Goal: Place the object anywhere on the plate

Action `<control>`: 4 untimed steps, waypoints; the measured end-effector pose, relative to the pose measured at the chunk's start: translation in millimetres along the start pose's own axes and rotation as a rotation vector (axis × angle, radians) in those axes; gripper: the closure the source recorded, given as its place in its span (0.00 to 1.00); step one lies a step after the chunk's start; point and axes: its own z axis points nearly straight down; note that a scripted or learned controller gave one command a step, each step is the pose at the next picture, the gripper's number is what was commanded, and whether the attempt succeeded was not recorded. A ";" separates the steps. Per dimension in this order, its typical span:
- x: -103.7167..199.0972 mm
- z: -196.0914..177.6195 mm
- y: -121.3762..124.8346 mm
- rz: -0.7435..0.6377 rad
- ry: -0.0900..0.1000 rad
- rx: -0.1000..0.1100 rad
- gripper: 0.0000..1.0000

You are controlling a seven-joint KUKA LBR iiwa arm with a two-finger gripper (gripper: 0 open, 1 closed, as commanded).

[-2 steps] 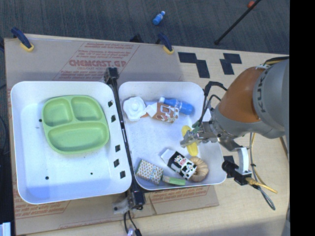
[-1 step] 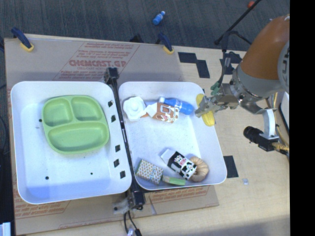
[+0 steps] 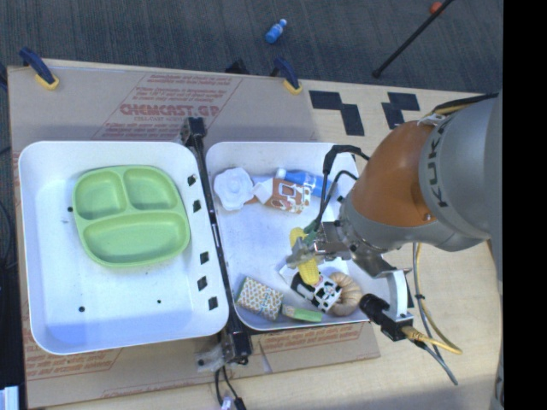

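Note:
A light green plate (image 3: 131,214) with three compartments lies in the left bin (image 3: 47,306). In the right bin (image 3: 256,237) a pile of small things sits at the right front: a yellow piece (image 3: 305,272), a black-and-white spotted toy (image 3: 325,295), a tan ring (image 3: 347,290). My gripper (image 3: 309,250) hangs low over this pile, right at the yellow piece, below the arm's orange band (image 3: 389,182). The arm hides much of the gripper.
The right bin also holds a crumpled white object (image 3: 232,186), a blue and brown packet (image 3: 293,190), a patterned small box (image 3: 259,298) and a green stick (image 3: 301,314). A black clamp bar (image 3: 208,229) runs between the bins.

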 end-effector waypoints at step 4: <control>82.3 -19.6 84.3 -0.001 -0.002 -0.001 1.00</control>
